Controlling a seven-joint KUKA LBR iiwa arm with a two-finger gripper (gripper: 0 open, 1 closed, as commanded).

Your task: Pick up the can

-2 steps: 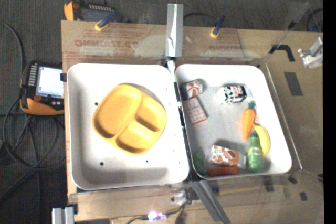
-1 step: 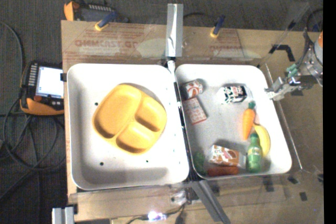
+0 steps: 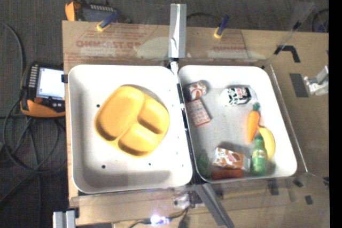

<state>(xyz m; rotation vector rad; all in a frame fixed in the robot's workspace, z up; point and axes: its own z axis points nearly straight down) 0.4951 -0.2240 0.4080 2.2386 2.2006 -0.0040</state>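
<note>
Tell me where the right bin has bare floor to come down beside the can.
Bare floor lies mid-bin, bordered by the can and flat packet on the left, the cow-print carton above and the carrot on the right. The near edge is crowded: orange carton, green bottle, banana. In the left bin, the yellow tray leaves only margins.

We see yellow plastic compartment tray point(image 3: 133, 120) in left white bin point(image 3: 75, 131). Small red can point(image 3: 196, 90) at right white bin's point(image 3: 283, 131) back-left corner, black-white carton point(image 3: 237, 95) right of it.
</note>
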